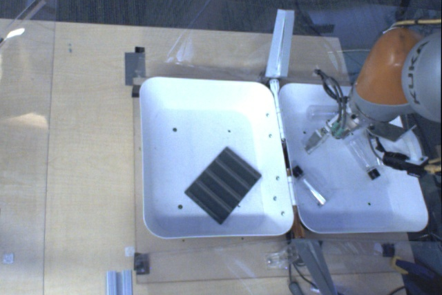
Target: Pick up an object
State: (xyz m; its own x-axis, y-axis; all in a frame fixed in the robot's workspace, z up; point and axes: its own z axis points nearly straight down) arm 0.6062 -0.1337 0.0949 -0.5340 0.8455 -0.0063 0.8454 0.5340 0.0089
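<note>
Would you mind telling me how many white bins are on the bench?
2. The left bin holds a dark ribbed block; the right bin sits beside it, partly covered by the arm, so small items there may be hidden.

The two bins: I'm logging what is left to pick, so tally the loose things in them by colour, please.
Dark grey ribbed slab, left bin: 1
Small black piece, right bin: 1
Silver-grey strip, right bin: 1
Total: 3
</note>
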